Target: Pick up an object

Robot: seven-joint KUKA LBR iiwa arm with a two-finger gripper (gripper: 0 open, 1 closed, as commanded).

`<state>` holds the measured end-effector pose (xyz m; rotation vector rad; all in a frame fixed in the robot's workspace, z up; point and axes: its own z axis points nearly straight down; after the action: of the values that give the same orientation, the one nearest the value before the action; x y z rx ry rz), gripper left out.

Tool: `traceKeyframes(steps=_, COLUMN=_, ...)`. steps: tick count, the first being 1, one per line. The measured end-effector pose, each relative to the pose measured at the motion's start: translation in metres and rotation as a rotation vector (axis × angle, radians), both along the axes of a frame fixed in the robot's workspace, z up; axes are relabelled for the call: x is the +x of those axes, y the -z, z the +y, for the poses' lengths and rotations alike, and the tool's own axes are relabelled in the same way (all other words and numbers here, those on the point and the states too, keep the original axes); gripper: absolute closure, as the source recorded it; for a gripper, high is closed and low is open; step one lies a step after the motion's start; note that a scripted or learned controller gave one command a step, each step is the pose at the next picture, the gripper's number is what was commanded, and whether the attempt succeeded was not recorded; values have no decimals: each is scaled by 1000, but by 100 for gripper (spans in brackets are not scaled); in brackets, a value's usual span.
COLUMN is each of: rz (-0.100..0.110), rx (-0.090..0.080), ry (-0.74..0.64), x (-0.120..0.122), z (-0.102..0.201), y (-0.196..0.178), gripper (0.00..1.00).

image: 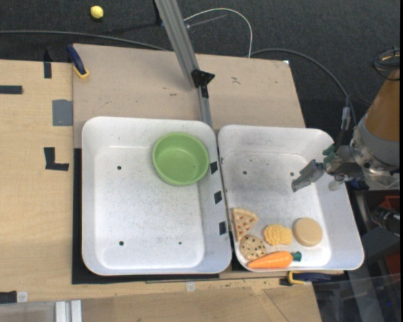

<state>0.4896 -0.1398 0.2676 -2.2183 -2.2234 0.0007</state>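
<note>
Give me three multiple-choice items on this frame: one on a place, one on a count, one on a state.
1. Where is the green bowl?
A. left bin
B. right bin
C. on the bench

2. How many food items lie in the right bin?
A. two
B. five
C. eight

3. What is between the fingers of the gripper?
A. the carrot
B. nothing
C. the bowl

Answers: 1 A, the bowl sits at the left bin's upper right. 2 B, pizza slice, cookie, waffle-like piece, round bun and carrot. 3 B, it hangs over bare bin floor.
</note>
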Motion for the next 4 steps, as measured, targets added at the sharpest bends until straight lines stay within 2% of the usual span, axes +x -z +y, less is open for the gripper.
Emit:
traceKeyframes(steps=1, rz=0, rx=0, ry=0, x=0, z=0, y=0, gripper=0)
traceKeyframes(steps=4, rz=7, rx=1, ry=2, x=10, z=-8, y=163, gripper=0)
